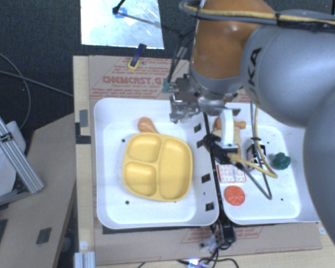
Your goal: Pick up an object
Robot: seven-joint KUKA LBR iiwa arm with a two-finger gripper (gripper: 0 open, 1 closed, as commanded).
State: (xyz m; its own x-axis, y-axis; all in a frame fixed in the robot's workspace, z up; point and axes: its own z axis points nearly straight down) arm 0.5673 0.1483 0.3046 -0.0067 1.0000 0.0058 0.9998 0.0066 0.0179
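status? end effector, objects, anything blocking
End effector low over left bin's back edge, nothing seen held. Yellow divided plate in left bin, orange piece behind it. Arm covers part of right bin.

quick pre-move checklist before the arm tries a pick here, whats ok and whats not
1. Hand over a bin: ok, it hangs above the far right corner of the left bin.
2. Target under the hand: cannot tell; the orange piece lies just left of it.
3. Yellow divided plate flat in the left bin: ok.
4. Something already held: cannot tell.
5. Right bin items apart: not ok, the tongs, card and white object crowd together.
6. Green item and orange disc reachable: ok, each lies alone.
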